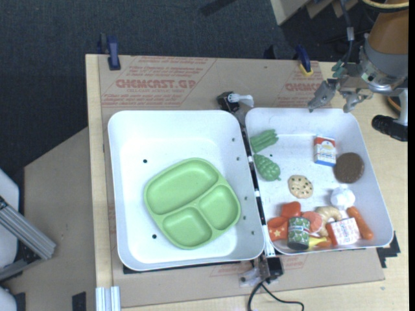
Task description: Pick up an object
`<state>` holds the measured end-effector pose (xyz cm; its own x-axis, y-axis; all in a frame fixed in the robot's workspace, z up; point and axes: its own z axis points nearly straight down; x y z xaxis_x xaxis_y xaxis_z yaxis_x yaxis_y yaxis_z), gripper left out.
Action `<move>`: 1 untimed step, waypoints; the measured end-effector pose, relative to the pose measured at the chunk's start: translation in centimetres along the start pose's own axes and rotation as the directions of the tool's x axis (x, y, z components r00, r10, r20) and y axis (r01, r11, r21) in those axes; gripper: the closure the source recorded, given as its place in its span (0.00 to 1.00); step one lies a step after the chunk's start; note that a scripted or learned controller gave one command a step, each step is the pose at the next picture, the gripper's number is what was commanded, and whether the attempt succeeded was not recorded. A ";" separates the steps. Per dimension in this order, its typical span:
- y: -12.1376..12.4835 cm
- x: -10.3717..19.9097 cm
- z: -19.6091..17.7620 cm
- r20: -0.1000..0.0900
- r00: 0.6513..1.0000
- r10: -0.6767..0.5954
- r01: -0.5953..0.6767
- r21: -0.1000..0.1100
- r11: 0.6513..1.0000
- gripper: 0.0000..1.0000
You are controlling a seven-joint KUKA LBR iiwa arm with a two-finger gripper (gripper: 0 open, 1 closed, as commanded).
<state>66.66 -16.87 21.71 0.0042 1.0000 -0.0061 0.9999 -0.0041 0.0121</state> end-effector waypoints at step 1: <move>-2.1 6.3 12.8 -0.011 1.000 -0.008 0.008 0.021 1.000 0.00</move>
